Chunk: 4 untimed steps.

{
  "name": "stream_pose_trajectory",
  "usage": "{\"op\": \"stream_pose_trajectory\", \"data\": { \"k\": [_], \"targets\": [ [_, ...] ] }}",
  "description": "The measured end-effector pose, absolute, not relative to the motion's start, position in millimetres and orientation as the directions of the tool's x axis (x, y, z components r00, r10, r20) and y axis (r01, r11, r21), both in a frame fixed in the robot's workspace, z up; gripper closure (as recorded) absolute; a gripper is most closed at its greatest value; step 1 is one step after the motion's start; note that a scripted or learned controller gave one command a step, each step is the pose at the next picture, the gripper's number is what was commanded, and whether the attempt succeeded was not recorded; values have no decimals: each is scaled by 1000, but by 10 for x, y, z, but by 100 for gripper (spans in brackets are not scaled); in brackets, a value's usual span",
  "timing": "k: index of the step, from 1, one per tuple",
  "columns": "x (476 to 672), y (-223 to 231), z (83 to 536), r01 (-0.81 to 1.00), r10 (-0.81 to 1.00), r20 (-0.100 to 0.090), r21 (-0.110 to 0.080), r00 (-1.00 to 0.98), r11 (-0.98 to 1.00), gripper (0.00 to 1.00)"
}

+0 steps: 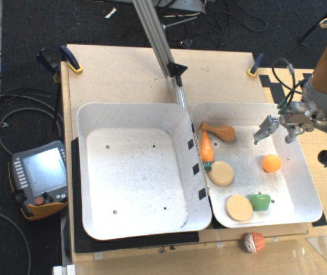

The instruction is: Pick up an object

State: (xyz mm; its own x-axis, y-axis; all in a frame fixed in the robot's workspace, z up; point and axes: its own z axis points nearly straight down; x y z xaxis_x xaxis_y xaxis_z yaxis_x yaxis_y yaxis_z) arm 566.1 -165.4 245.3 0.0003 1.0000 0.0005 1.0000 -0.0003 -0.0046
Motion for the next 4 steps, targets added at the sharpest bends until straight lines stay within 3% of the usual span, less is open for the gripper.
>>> {"op": "stream_pose_trajectory", "data": {
  "k": [2,3,4],
  "targets": [
    [5603,-1573,1565,1000,1000,1,-5,1,-1,0],
    [5619,-1581,1697,1000,1000,-1,2,0,0,100],
    [5600,-1550,2323,1000,1000,-2,7,-3,3,100]
  ]
}}
